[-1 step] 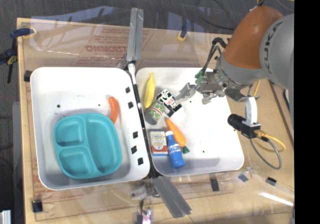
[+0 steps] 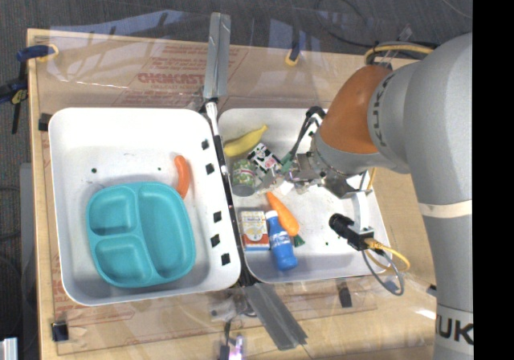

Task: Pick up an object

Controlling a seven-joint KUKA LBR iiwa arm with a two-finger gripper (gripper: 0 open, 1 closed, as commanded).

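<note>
Objects number eight across the two bins: two in the left bin (image 2: 72,157) and six in the right bin (image 2: 325,260).

In the left bin, one teal divided plate (image 2: 143,231) with three compartments takes up the near half and reaches close to the near and left edges. One orange sausage-shaped piece (image 2: 182,176) lies just beyond the plate's far right corner, close to the bin's right edge. The far half of that bin, up to its far left corner, is bare white floor.

In the right bin everything crowds the left half:
- One banana (image 2: 243,141) lies near the far left corner.
- One black-and-white patterned piece (image 2: 261,159) sits just beside the banana.
- One clear round cup (image 2: 243,179) stands against the left edge.
- One carrot (image 2: 283,212) slants toward the middle of the bin.
- One blue bottle (image 2: 281,246) and one small red-and-white box (image 2: 254,230) lie side by side near the near edge, and the bottle touches the carrot.

The gripper (image 2: 295,176) hangs over the middle of the right bin, just right of the patterned piece and beyond the carrot's thin end. Whether it is parted or closed cannot be told, nor whether it has hold of anything. Bare floor shows toward the right bin's near right corner. The grey arm (image 2: 418,117) covers its far right corner and part of its right edge.
</note>
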